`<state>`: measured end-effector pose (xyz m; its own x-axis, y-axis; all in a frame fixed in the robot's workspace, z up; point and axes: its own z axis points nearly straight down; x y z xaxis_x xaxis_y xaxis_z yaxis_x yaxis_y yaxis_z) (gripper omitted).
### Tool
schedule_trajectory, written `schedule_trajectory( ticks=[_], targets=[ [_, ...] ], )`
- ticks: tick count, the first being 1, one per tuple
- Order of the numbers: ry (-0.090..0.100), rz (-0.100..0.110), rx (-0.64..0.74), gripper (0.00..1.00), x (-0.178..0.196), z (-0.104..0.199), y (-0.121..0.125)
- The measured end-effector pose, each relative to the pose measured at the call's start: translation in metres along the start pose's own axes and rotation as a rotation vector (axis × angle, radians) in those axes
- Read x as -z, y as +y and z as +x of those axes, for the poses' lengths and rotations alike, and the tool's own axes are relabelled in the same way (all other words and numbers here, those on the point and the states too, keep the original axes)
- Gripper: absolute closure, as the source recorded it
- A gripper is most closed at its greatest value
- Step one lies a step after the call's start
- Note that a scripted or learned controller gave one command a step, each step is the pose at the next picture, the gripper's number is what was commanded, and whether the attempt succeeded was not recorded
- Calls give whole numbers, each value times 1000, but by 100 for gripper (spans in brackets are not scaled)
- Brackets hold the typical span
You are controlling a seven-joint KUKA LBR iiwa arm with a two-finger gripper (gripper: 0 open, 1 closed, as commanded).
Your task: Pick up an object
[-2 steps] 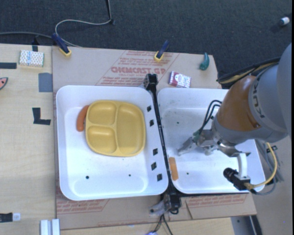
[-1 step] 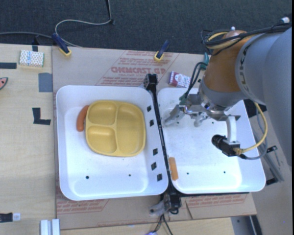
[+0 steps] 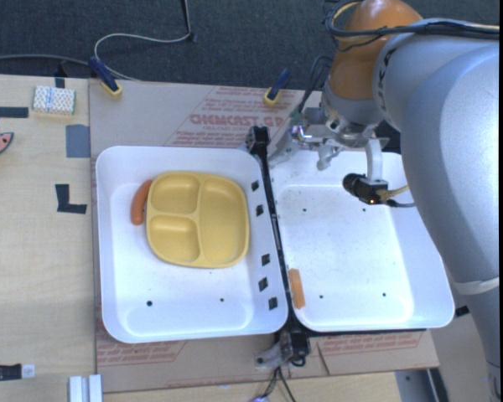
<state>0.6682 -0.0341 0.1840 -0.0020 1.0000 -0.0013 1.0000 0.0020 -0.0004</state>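
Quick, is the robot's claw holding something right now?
Gripper: I cannot tell. It sits over the back edge of the right bin, away from the orange carrot-shaped piece near that bin's front left corner.

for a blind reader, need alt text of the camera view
A grey arm reaches from the right over the far end of the right bin, which holds a small orange piece by its left wall. The left bin holds a yellow tray and an orange sausage.
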Motion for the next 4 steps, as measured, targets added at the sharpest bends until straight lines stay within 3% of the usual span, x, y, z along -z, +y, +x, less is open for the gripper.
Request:
schedule_trajectory(
  ticks=[1, 2, 3, 4],
  targets=[
    [2, 1, 1, 0, 0, 81, 0],
    [-3, 2, 1, 100, 10, 80, 0],
    [-3, 2, 1, 0, 10, 80, 0],
    [-5, 2, 2, 100, 19, 80, 0]
  ],
)
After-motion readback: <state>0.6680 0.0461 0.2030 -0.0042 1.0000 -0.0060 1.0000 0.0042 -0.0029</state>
